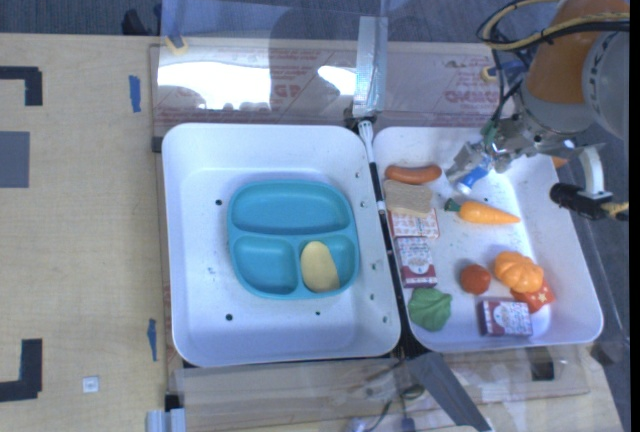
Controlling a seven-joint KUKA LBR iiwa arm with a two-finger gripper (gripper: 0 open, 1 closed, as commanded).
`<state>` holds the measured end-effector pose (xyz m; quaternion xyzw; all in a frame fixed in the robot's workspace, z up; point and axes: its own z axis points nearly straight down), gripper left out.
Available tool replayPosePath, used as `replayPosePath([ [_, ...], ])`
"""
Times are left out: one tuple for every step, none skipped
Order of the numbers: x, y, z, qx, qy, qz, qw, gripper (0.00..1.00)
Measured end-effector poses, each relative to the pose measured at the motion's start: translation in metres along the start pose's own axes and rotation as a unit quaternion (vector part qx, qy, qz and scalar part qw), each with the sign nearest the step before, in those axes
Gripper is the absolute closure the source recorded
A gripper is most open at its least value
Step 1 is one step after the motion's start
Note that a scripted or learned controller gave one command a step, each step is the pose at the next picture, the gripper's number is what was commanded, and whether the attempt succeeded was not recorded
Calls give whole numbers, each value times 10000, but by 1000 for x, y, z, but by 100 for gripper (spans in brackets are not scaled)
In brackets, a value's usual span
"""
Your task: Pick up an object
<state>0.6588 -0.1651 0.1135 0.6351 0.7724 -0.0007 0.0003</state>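
The right bin (575,250) holds several toy foods. A sausage (413,173) lies at the back left, with a tan bread slice (408,197) just in front of it. An orange carrot (485,213) lies in the middle. A red tomato (475,277) and an orange pumpkin (518,270) sit nearer the front. My gripper (476,163) hangs low over the back of this bin, between the sausage and the carrot, just behind the carrot's green end. A small blue patch shows under it. I see nothing held in it.
The left bin (190,220) holds a blue divided plate (290,220) with a yellow lemon-like piece (319,266) in its front right section. Red snack packets (418,260), a green leaf (430,308) and a brown carton (505,317) lie along the right bin's left and front. A clear panel (370,70) stands behind the bins.
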Motion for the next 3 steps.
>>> replayPosePath([
  [-10, 3, 25, 81, 34, -200, 9998, 0],
  [-10, 2, 18, 86, 14, -213, 9997, 100],
  [36, 19, -121, -84, -20, -154, 9998, 100],
])
